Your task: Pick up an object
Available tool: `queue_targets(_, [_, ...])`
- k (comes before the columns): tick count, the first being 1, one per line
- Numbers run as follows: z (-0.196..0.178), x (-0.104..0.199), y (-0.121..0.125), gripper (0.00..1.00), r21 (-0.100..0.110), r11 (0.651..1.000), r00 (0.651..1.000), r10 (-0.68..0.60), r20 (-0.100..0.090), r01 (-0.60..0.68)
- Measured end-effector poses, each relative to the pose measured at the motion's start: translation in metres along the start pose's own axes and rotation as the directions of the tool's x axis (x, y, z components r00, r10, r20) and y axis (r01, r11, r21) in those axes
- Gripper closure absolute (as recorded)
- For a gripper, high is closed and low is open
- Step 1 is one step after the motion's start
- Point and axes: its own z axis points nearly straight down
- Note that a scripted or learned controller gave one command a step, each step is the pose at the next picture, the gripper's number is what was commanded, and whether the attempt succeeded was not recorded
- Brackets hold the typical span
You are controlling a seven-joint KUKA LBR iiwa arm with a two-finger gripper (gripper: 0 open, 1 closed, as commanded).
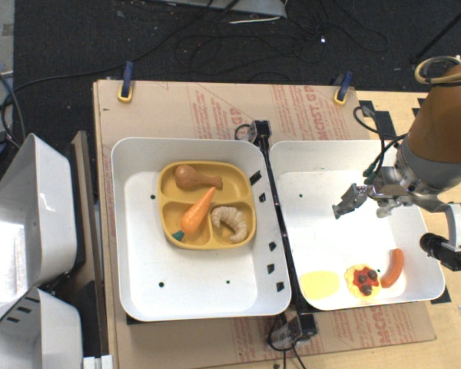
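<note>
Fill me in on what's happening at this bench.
A grey robot arm reaches in over the right bin, its gripper hovering above the bin floor with nothing between its fingers. Near that bin's front edge lie a yellow disc, a small pizza slice and a sausage. The left bin holds a yellow divided plate with a drumstick, carrot and shrimp.

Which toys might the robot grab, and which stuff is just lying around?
Might grab:
chicken leg, carrot and shrimp on the yellow plate
sausage, little pizza and yellow disc in the right bin, below the gripper

Just lying around:
clamps
cables
cardboard
</note>
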Motion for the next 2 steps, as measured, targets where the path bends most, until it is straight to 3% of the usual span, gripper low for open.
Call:
queue_targets(1, [-0.006, 0.0, 0.003, 0.0, -0.012, 1.0, 1.0, -0.003, 0.002, 0.003])
queue_targets(2, [0.053, 0.001, 0.012, 0.0, -0.009, 1.0, 1.0, -0.001, 0.002, 0.001])
